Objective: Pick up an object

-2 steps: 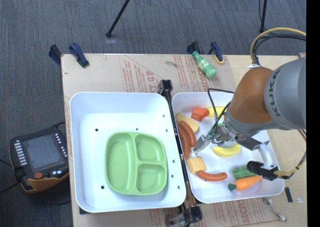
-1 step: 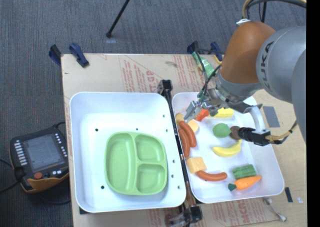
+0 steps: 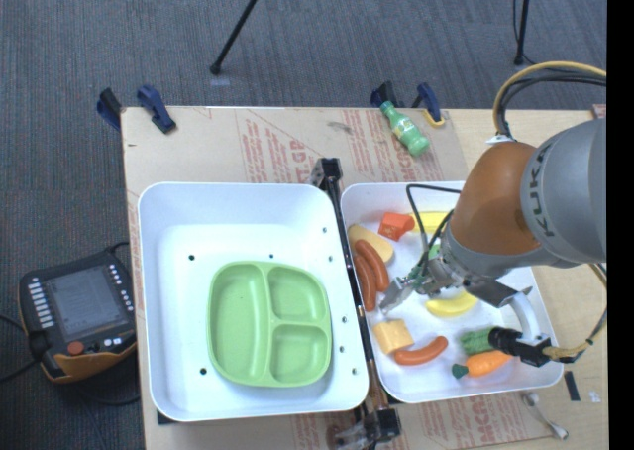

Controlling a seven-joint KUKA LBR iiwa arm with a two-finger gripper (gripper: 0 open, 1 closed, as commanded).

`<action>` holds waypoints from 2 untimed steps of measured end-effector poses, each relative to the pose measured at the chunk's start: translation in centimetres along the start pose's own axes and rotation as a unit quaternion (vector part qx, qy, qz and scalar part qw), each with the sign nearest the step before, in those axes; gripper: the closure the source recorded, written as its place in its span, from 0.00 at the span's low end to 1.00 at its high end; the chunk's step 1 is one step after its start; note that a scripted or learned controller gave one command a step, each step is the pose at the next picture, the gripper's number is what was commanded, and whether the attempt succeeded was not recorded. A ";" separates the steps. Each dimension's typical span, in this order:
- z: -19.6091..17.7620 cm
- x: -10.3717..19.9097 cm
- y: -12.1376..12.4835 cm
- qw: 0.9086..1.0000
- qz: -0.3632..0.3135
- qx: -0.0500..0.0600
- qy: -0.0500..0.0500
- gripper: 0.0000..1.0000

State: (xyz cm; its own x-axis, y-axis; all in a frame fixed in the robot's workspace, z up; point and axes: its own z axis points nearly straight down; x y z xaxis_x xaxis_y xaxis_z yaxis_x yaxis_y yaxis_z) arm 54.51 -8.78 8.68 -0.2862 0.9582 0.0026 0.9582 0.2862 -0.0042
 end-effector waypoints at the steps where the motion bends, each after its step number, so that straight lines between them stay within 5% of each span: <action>1: 0.0 0.3 -7.3 1.000 0.021 0.000 0.000 0.00; 2: -0.9 0.3 -7.2 1.000 0.023 0.000 0.001 1.00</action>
State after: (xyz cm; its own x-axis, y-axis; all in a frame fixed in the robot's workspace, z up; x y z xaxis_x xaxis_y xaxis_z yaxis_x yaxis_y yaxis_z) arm 47.52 -10.57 9.66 -0.2424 0.9702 0.0042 0.9702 0.2425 -0.0039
